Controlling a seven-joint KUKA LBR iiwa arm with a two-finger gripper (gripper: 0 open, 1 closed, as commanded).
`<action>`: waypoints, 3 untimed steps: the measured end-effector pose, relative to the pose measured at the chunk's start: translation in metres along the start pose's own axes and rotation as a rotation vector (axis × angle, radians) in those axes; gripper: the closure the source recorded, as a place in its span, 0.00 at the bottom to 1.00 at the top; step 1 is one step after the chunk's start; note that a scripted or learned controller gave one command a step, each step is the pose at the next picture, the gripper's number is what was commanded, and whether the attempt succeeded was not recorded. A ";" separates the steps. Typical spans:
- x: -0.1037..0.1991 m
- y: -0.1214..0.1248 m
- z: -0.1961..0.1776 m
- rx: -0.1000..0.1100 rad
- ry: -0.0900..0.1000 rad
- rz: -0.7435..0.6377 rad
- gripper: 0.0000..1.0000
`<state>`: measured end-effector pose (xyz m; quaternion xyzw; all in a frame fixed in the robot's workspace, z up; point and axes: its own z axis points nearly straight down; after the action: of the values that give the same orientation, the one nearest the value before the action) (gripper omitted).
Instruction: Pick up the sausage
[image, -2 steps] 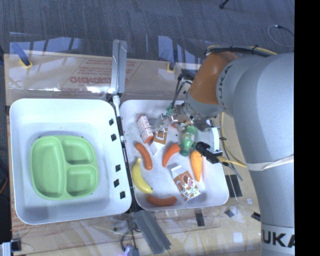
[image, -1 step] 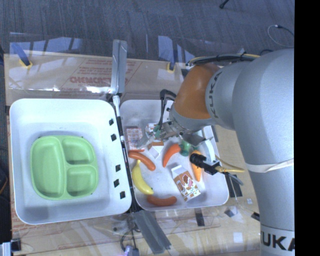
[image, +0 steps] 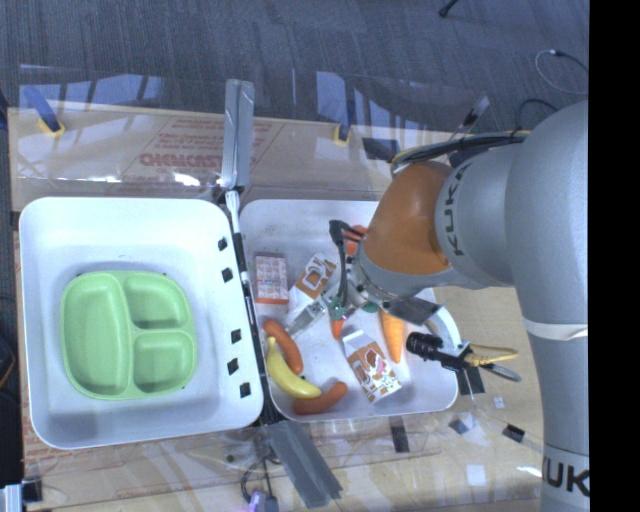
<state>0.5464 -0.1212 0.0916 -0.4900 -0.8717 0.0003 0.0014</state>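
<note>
The sausage (image: 283, 343), probably light, smooth and rollable, wants a mid-length grip; the gripper (image: 335, 305) looks open and empty.

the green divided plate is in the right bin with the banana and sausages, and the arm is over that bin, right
Not quite. The camera view shows the green divided plate alone in the left bin. The banana and sausages lie in the right bin, and the arm is over that bin.
</note>
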 end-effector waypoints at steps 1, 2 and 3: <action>0.000 0.000 -0.010 0.000 -0.001 -0.003 1.00; 0.029 0.086 -0.163 -0.003 -0.003 0.025 1.00; 0.029 0.086 -0.163 -0.002 -0.002 0.026 0.00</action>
<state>0.6051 -0.0520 0.2540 -0.5012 -0.8654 0.0000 -0.0001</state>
